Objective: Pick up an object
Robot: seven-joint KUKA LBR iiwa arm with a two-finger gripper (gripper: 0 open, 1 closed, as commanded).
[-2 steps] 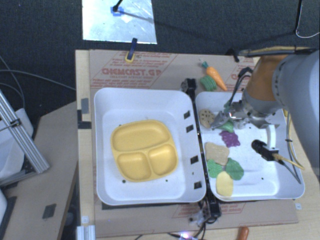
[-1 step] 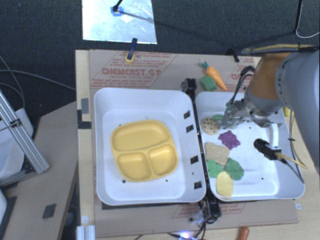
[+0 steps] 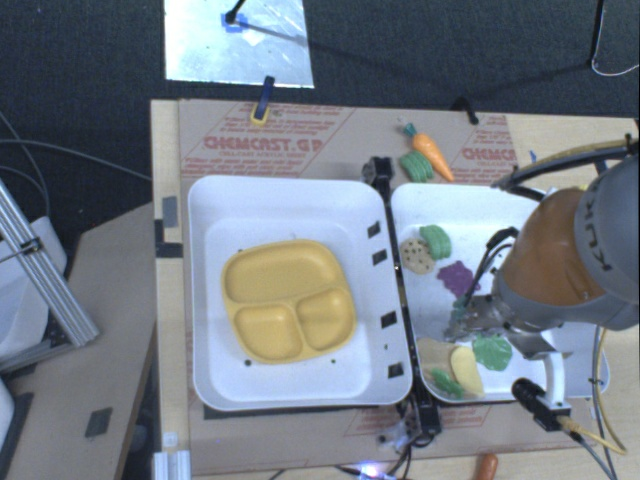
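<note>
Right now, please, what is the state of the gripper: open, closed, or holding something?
Gripper: cannot be told; it is low in the right bin, above the green toy.

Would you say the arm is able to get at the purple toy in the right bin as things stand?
Probably yes. The purple toy lies uncovered in the right bin, apart from the cookie, and the gripper sits just beside it with nothing between.

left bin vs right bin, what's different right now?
The left bin holds one yellow divided tray; the right bin holds several small toys, among them a purple piece. The arm reaches over the right bin, not the left bin. Both are shallow and white.
</note>
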